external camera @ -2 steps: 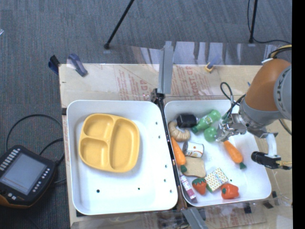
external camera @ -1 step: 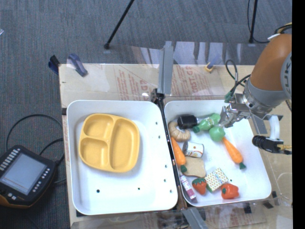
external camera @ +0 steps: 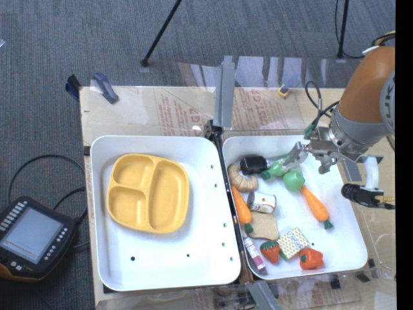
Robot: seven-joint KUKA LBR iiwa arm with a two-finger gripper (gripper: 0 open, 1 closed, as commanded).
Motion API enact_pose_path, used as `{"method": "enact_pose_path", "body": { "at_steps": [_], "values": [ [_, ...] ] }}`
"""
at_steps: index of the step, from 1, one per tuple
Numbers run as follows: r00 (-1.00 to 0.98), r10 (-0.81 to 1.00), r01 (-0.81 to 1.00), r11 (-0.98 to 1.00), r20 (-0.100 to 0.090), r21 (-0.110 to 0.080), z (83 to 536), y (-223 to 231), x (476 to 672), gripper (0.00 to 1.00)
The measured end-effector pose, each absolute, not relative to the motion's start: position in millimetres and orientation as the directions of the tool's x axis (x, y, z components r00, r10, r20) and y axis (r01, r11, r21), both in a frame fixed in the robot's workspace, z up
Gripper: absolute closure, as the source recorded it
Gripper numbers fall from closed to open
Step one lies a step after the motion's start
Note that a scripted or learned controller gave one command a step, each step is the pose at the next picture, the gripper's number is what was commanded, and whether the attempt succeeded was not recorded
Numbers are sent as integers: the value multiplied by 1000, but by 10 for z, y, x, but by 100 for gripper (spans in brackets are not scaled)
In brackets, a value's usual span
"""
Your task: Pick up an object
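The gripper (external camera: 301, 154) hangs right of centre over the right bin (external camera: 352, 237); whether its fingers are spread cannot be told. A green toy (external camera: 293, 180) lies just below.

We can make out red printed lettering on the cardboard sheet (external camera: 264, 112) under the bins, but it runs upside down and is too small to read. The small can (external camera: 262, 203) bears a label (equally illegible to us).
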State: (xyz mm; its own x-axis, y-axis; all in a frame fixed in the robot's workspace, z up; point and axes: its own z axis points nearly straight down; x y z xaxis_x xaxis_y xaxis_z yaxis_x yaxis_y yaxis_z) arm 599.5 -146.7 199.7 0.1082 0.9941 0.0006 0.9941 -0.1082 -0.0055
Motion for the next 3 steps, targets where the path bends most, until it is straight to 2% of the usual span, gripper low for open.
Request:
{"method": "enact_pose_path", "body": {
  "at_steps": [1,2,3],
  "values": [
    [228,974,974,-228,1,-15,1335,-1613,5348,0],
    [248,969,968,-248,3,19,973,-1990,5710,0],
    [253,968,968,-253,4,-10,940,-1986,5626,100]
  ]
}}
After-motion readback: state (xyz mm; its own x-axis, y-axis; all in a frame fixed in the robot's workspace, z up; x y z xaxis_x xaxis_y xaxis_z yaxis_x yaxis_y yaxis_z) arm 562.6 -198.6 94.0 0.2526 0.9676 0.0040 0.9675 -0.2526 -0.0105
